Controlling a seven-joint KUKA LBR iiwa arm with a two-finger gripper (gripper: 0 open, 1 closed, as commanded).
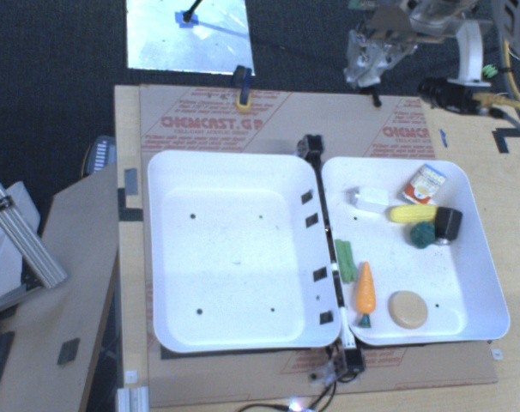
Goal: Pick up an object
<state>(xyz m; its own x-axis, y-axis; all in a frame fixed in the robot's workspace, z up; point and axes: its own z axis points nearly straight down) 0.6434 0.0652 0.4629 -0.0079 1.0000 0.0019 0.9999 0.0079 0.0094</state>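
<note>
Two white bins sit side by side on the counter (208, 114), joined along a black hinge-like strip down the middle. All the loose things are in the right bin (483, 264); the left bin (234, 256) shows bare white floor with a few small dark dots.

Up at the far end of the right bin lies a small clear-white piece (367, 198), and next to it, toward the right wall, a little carton (424, 182) printed in red and orange, tilted. Just below the carton a banana (412, 214) lies crosswise, its right tip touching a black block (448, 221). A dark teal ball (422, 234) sits tucked under the banana and against the block.

Along the left wall of that bin a green strip (345, 260) lies lengthwise, and right beside it an orange carrot (365, 292) points its green top toward the near edge. A tan round disc (408, 309) rests near the carrot, close to the near right corner, apart from it.

The claw (363, 69) hangs well above and beyond the bins, over the dark floor at the counter's far edge, clear of every object. From this angle I cannot tell how it is set; nothing is in it that I can see.
</note>
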